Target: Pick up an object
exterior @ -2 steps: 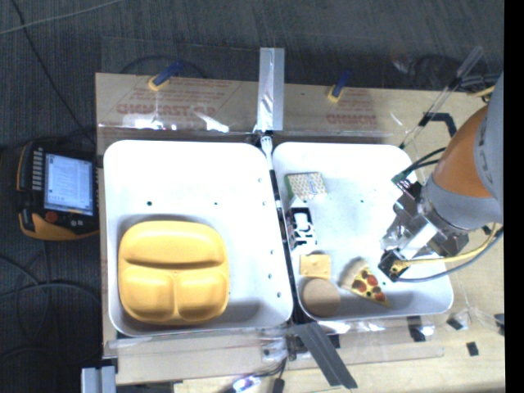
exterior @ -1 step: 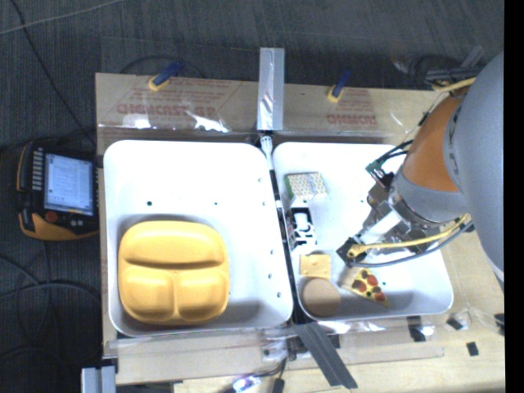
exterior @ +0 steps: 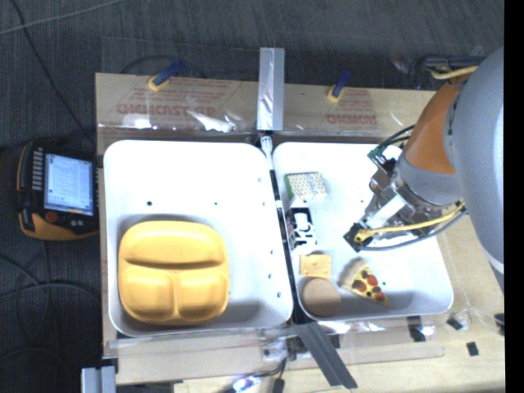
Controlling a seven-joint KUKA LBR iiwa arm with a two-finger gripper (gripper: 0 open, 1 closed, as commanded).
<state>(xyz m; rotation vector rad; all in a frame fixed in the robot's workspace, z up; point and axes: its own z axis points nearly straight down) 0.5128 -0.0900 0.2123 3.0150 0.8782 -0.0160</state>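
In the right bin (exterior: 426, 297) lie a pizza slice (exterior: 365, 283), a tan square cracker (exterior: 315, 265), a brown round piece (exterior: 321, 295), a black-and-white item (exterior: 300, 226) and a green-dotted white block (exterior: 305, 187). A large yellow bread-shaped object (exterior: 173, 268) lies in the left bin (exterior: 188, 170). My gripper (exterior: 380, 211) hangs over the middle of the right bin, above and slightly right of the pizza slice, with the wrist covering it from above.
The central wall between the bins (exterior: 278, 236) runs just left of the small items. A handheld pendant with a lit screen (exterior: 61, 188) lies left of the bench. The arm's grey body (exterior: 483, 154) covers the right bin's far right side.
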